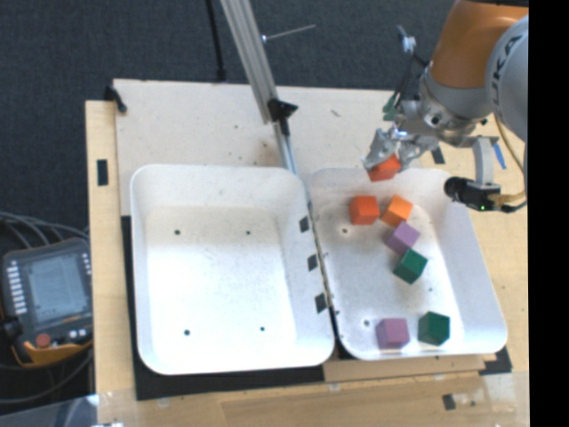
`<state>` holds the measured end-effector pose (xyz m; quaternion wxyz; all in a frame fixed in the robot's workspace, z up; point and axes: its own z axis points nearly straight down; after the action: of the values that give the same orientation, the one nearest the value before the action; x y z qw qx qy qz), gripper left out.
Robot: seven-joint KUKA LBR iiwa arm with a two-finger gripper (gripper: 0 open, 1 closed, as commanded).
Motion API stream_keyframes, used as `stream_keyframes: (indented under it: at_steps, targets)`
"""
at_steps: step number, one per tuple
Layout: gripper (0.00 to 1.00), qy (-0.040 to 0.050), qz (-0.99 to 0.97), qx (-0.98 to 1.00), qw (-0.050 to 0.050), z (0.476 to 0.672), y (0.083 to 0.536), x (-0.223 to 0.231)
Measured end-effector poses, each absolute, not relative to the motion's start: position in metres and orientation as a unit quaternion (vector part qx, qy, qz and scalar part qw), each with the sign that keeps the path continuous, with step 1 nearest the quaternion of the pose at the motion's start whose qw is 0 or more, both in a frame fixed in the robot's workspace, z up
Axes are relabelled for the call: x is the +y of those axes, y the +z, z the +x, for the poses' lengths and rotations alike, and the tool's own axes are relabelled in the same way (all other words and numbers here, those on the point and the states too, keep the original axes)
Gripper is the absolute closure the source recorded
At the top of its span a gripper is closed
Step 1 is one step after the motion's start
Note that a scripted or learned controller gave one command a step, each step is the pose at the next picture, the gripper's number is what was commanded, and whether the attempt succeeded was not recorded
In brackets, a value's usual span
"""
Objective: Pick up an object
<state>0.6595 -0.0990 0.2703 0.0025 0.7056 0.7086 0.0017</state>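
Hanging above the far edge of the right bin (462, 265), the gripper (388, 160) is clamped on a red-orange block (384, 169), which sits tilted between its fingers and clear of the bin floor. Directly below and toward the near side lie an orange-red cube (363, 210) and an orange cube (398, 209), with a purple cube (403, 237) and a green cube (410, 265) close behind them (a tight cluster, so a dropped block would likely land among them). The left bin (142, 238) offers open room across the central divider.
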Motion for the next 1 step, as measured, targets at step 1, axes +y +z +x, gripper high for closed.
stream_keyframes:
  at_steps: [1]
  targets:
    - [1.0,-0.0007,0.705,0.709,-0.001,0.6598,0.2554,-0.0495]
